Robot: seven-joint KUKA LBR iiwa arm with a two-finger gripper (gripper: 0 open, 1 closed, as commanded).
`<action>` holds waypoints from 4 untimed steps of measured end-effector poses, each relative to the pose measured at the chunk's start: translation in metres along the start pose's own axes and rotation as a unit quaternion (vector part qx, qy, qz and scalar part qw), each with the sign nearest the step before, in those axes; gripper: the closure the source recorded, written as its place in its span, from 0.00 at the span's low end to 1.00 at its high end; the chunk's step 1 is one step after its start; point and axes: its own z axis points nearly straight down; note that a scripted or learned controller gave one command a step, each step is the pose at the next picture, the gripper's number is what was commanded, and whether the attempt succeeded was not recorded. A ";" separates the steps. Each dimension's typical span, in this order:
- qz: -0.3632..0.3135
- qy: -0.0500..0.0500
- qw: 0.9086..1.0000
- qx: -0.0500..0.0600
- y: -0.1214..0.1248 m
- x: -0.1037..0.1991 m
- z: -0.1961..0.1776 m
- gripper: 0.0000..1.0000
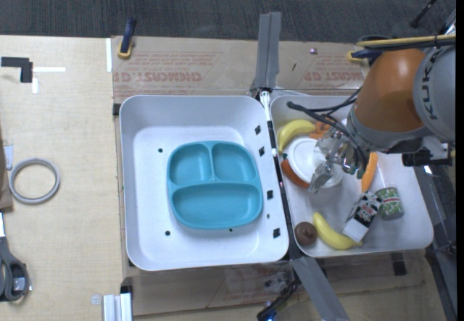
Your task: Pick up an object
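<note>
The right bin (404, 237) holds a white bowl (303, 156) sitting on an orange plate (290, 174). Around it lie a yellow banana (293, 130) at the back, a second banana (332, 234) at the front, a brown round fruit (305, 233), an orange carrot (369, 171), a green can (389, 203) and a small white bottle (360, 217). My gripper (321, 176) is low over the front right edge of the white bowl, reaching in from the right. I see nothing held in it.
The left bin (138, 189) holds a blue divided tray (215, 184) in its middle. A grey tape roll (32, 180) and scissors (11, 276) lie on the bench at far left. The bulky orange-banded arm (388, 95) covers the right bin's back right.
</note>
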 end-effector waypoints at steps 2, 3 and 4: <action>-0.097 0.008 0.995 0.002 -0.050 -0.007 0.003 0.00; -0.181 0.034 0.983 0.010 0.002 -0.064 0.007 0.00; -0.140 0.042 0.989 0.004 -0.047 -0.102 0.013 0.00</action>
